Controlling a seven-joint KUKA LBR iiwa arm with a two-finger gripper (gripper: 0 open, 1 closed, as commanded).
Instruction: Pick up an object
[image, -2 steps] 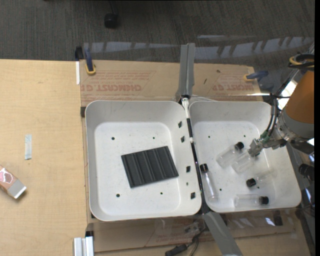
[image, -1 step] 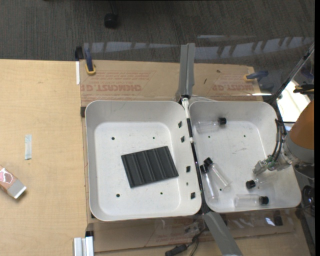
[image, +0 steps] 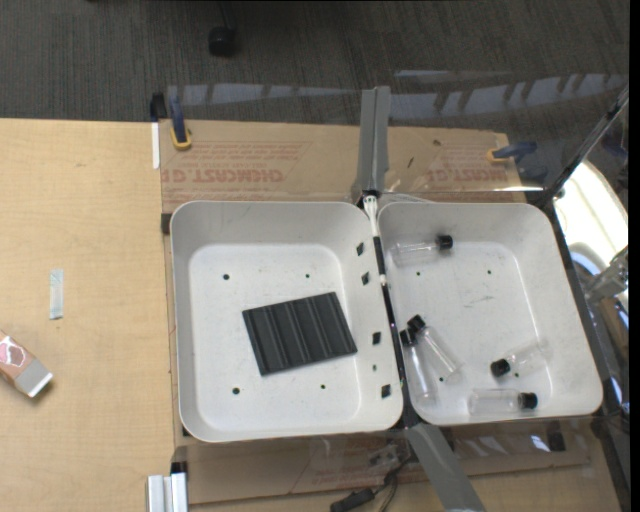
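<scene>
Lying flat in the middle of the left bin (image: 182, 300): a dark ribbed mat (image: 298, 333), turned slightly askew to the bin walls, touching none of them. Nothing else in with it.

To the right of the mat, across the joined rims, the right bin (image: 562, 262), holding several clear vials with black caps. Nearest the mat, just past the shared wall: two vials (image: 430, 355) side by side, caps toward the far end, bodies slanting away to the near right. Up and right of the mat, near the bin's far wall: a single vial (image: 420, 248), cap pointing right. Farthest right of the mat, by the near right corner: one vial (image: 518, 361) tilted against the slope, another (image: 500, 402) lying along the near wall with its cap to the right.

Well to the left of the mat, out on the wooden bench top (image: 80, 200): a small grey strip (image: 56, 294) and, nearer the edge, a red-and-white packet (image: 20, 365).

Beyond the mat, under both bins: printed cardboard (image: 260, 165).
</scene>
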